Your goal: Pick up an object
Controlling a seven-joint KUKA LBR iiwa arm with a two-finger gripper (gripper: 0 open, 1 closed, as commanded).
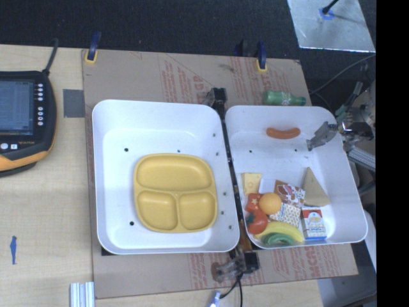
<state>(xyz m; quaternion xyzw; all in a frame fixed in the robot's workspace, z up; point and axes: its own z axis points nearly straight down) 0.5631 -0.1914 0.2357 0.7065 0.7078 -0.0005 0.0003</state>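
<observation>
Camera view: the end effector (317,137) hangs at the right bin's (345,165) far right rim; I cannot tell how it is set, and nothing shows in its grasp. Within that bin, a sausage (283,132) lies alone near the far wall — well apart from the food toys (281,217) heaped at the near-left corner. Left of that bin, the other bin (108,171) carries a yellow divided plate (174,192).

Both white bins (102,171) look like smooth, glossy plastic. The yellow divided plate (174,192) has a matt plastic sheen. Rough brown cardboard (160,75) covers the pale wooden bench (38,235).
</observation>
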